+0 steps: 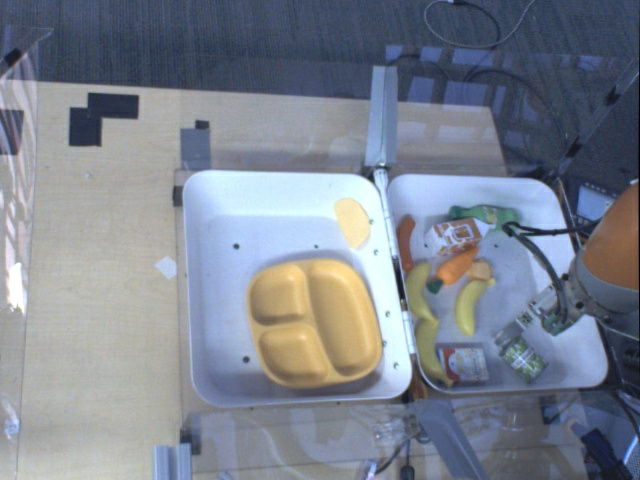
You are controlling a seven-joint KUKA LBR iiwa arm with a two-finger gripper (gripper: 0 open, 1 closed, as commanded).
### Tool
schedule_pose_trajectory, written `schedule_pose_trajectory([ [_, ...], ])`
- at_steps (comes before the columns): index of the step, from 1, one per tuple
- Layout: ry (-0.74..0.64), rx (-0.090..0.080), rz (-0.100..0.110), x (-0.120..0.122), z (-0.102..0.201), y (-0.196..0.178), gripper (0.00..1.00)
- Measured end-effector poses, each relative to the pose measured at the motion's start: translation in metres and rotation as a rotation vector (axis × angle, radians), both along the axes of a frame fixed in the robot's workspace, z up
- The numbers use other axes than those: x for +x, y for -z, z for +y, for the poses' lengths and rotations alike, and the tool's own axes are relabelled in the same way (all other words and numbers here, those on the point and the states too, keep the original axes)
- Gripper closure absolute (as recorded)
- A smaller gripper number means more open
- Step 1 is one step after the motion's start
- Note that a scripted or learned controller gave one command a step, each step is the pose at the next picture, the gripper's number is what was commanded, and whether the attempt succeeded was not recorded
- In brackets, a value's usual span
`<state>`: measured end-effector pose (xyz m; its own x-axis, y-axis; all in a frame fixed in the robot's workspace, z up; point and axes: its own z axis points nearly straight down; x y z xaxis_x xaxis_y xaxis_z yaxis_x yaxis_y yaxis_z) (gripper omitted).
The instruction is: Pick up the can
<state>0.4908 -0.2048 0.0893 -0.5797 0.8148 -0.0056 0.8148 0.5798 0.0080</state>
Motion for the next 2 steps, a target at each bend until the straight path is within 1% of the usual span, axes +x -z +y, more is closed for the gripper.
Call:
schedule_pose_trajectory([
  [1, 0.0, -0.001, -0.009, 0.0033, 0.0003, -0.0127, 1.0],
  [2, 0.0, -0.001, -0.009, 0.0032, 0.0003, -0.0127, 0.0],
])
